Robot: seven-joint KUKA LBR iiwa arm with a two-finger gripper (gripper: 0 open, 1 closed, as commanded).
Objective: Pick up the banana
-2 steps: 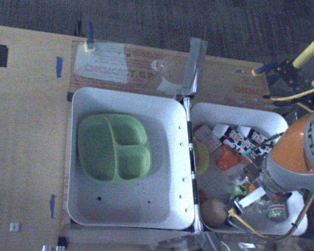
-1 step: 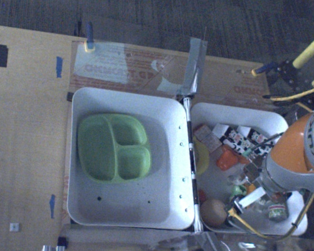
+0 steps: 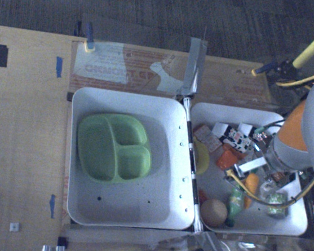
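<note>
Bins [image 3: 175, 209]: two on the wooden surface [image 3: 19, 133], side by side, left one holding one green divided plate [image 3: 114, 147]. Right bin: one banana [image 3: 201, 157] flat against the left wall, one tan egg-shaped thing [image 3: 213, 212] near the front, one green bottle [image 3: 235, 204] beside it, one red piece [image 3: 228, 157], among other small clutter. Pincer [image 3: 249, 168] low over the right bin's middle, near the banana but apart from it; opening and grip impossible to tell.

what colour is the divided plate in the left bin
Green; the divided plate shows clearly in the camera view, lying in the left bin.
</note>
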